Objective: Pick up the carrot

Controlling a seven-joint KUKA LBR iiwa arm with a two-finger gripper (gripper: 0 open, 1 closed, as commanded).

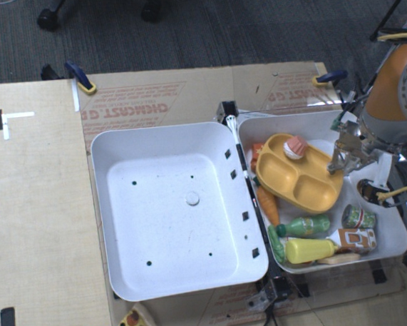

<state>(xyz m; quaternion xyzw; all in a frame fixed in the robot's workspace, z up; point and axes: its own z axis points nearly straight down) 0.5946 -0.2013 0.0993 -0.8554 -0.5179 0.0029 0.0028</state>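
Carrot [267, 204] lies in the right bin [393, 237], against its left wall beneath a yellow divided plate [298, 178]. Gripper [341, 161] hovers at the plate's right rim; its state cannot be told. Both bins rest on cardboard [155, 102] over a pale wooden bench [35, 232], beside dark carpet [211, 22].

A dark grey carpet floor [197, 23] covers the far part of the scene. On it, at the far left, stands the black base of an office chair [95, 8] with wheels. The bench top [35, 232] at the left is light wood. A sheet of brown cardboard [183, 96] lies on the bench, held by blue and yellow clamps [81, 77] at its far edge.
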